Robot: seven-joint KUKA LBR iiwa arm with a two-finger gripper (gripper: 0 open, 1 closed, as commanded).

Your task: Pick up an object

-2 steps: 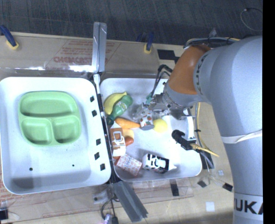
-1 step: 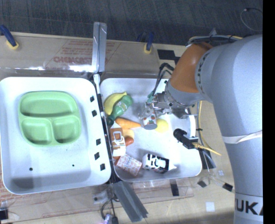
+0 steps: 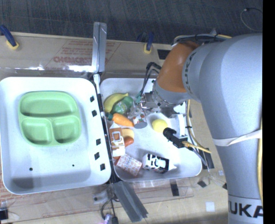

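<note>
Tool (image 3: 141, 105) low inside the bin nearer the arm (image 3: 193, 164), at its far-left corner, over a tight heap of play food. Cannot tell whether the tool is open or closed, because the wrist and orange band cover it from above. Nothing can be seen gripped.

Candidates for the pick, all in this bin:
- banana (image 3: 112, 101), against the wall next to the divider, touching the green piece (image 3: 123, 108).
- green piece, just beside the tool and the closest thing to it.
- carrot (image 3: 123, 120), lying aslant below the green piece and touching or nearly touching it.
- lemon (image 3: 159, 124), under the wrist, a little apart from the heap.
- cow-patterned carton (image 3: 156, 163) and a small reddish box (image 3: 129, 164), near the front wall and well apart from the tool.

The other bin (image 3: 7, 171) holds a green divided tray (image 3: 49, 117). The desk (image 3: 44, 50) shows behind both bins.

Judgement: the step in hand is the descent and close on the heap, most likely on the green piece.

To do it well:
- Centre on one item, not on the seam between two.
- The banana's curve and the bin wall leave little room on that side, so approach from the open middle.
- Come down square and close fully before lifting.
- Lift straight up, so the neighbours do not drag along.

Risk: rounded plastic may squirt out sideways. If the heap proves too crowded, the lemon is the cleaner target.
</note>
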